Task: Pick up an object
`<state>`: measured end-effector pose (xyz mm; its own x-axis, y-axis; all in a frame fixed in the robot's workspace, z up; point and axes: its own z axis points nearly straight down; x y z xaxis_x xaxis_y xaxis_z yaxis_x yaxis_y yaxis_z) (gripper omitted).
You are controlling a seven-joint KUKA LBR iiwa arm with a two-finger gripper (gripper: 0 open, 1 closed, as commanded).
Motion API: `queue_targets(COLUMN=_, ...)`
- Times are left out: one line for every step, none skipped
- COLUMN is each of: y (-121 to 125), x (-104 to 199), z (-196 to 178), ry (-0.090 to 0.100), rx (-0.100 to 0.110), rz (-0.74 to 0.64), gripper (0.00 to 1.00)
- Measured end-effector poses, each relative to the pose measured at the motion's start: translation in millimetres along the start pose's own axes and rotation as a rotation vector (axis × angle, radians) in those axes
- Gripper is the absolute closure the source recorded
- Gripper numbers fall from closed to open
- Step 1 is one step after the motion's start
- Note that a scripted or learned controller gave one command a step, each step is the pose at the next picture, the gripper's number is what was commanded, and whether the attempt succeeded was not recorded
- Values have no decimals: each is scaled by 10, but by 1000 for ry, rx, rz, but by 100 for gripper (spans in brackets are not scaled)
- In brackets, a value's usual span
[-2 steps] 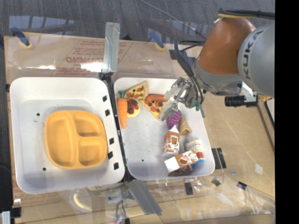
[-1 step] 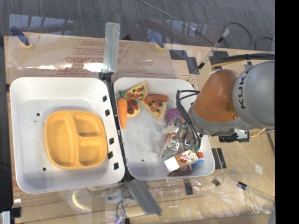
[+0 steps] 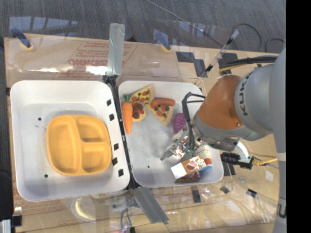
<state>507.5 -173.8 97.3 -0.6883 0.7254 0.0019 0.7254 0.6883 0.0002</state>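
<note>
The two-finger metal gripper (image 3: 176,148) is low in the right white bin (image 3: 146,171), its opening impossible to judge from here, and the nearest object, a small white printed carton (image 3: 192,166), lies just beside it at about four o'clock.

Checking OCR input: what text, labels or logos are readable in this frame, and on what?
"KUKA": partly visible lettering on the grey arm beside its orange band.
"CHEMCAST": red print, seen mirrored, on the clear sheet behind the bins; smaller lines unreadable.
Small carton in the right bin: printing too blurred.
</note>
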Motion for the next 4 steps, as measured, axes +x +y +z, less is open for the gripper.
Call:
queue_targets(y=19, x=-6, z=-106, ry=-1, rx=-1, rz=-7, gripper=100)
queue_targets(y=548, x=176, z=-1301, ry=-7, rx=-6, rz=197, gripper=100)
queue_targets(y=121, x=493, z=-187, ry=6, rx=6, rz=290, gripper=100)
queue_targets(y=1040, x=-80, z=66, ry=1, rx=2, rz=499, gripper=100)
